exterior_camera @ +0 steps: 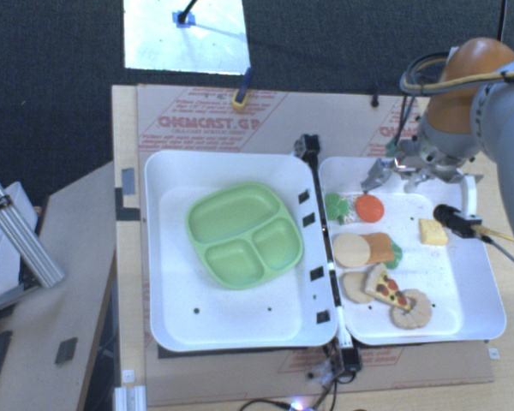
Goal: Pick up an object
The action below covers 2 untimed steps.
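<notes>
I see the gripper (392, 171) above the far edge of the right bin (471, 315); I cannot tell its state. No item sits in it. The toy foods lie in that bin: a red tomato slice (369, 208), a cheese cube (433, 231), a pizza slice (385, 287) and cookies (410, 309). A green tray (242, 233) occupies the left bin (167, 315).
</notes>
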Motion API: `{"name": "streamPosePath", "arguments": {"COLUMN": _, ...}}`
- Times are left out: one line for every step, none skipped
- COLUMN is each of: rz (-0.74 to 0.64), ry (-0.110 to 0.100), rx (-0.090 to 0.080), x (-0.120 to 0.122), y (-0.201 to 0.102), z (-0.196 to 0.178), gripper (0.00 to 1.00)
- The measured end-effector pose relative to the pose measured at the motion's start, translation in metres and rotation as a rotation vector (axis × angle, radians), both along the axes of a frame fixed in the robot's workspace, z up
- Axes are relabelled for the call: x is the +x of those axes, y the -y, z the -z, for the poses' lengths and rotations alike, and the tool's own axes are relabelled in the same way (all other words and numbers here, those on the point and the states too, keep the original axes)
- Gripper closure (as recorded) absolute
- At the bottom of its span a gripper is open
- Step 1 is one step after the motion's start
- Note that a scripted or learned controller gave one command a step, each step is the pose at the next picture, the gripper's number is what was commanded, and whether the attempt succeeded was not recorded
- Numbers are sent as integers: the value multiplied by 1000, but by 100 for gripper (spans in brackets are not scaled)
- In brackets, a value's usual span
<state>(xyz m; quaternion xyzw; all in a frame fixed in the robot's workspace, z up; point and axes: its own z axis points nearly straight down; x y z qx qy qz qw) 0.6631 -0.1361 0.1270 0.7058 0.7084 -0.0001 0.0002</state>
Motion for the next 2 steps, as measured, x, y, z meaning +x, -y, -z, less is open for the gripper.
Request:
{"name": "streamPosePath", "arguments": {"rz": -2, "ry": 7, "rx": 1, "x": 3, "y": -1, "z": 40, "gripper": 0}}
{"name": "streamPosePath", "arguments": {"rz": -6, "ry": 17, "rx": 0, "x": 6, "y": -1, "z": 24, "gripper": 100}}
